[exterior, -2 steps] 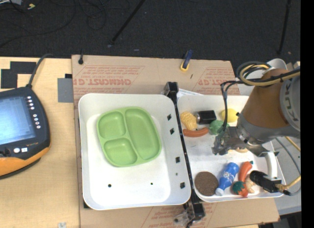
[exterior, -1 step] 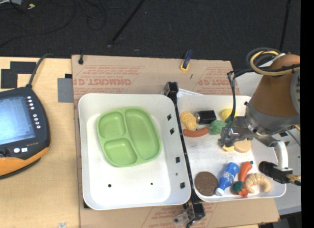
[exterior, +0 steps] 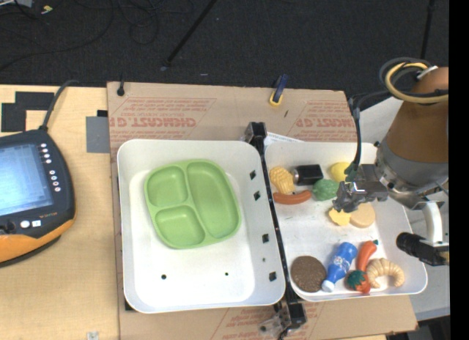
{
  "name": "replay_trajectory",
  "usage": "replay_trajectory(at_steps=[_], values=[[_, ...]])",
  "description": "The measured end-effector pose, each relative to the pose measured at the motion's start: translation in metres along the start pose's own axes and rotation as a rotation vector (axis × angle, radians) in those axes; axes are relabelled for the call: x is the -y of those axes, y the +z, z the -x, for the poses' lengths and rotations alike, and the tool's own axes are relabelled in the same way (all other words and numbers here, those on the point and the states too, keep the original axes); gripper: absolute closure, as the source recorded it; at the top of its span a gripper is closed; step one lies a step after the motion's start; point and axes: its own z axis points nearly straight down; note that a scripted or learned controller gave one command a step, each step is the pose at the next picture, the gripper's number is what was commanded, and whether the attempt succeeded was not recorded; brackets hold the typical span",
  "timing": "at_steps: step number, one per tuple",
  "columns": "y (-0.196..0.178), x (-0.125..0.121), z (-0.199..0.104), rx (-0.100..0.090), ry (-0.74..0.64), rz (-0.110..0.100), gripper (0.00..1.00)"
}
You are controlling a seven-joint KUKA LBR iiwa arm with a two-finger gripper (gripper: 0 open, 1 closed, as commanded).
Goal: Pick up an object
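Camera view, looking down at a slant. We see two shallow white bins side by side on cardboard. The left bin (exterior: 139, 272) carries a green divided plate (exterior: 193, 204) with three compartments. The right bin (exterior: 414, 276) carries the small toy foods.

Along its far side we find a corn cob (exterior: 281, 179), a black block (exterior: 308, 174), a red sausage (exterior: 292, 198), a green broccoli piece (exterior: 325, 190) and a yellow lemon (exterior: 338, 171).

At its near side we find a brown round cookie (exterior: 308, 273), a blue and white bottle (exterior: 338, 264), an orange carrot (exterior: 366, 256), a strawberry (exterior: 357, 281) and a curled shrimp (exterior: 385, 272).

The arm (exterior: 418, 130) reaches in from the right. Its gripper (exterior: 346, 200) stands low over the middle of the right bin, just above a yellow cheese wedge (exterior: 338, 217) and a tan round slice (exterior: 362, 217), which lie touching each other. We cannot tell how the jaws stand, nor whether they touch either piece.

A tablet-like pendant (exterior: 29, 188) lies well to the left of the bins.
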Motion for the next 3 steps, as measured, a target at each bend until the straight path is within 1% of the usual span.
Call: replay_trajectory(at_steps=[1, 2, 3], values=[[-0.005, 0.008, -0.044, -0.002, -0.002, -0.005, 1.0], [-0.002, 0.025, -0.104, -0.002, -0.004, -0.007, 1.0], [0.011, 0.039, -0.157, -0.002, -0.004, -0.007, 1.0]])
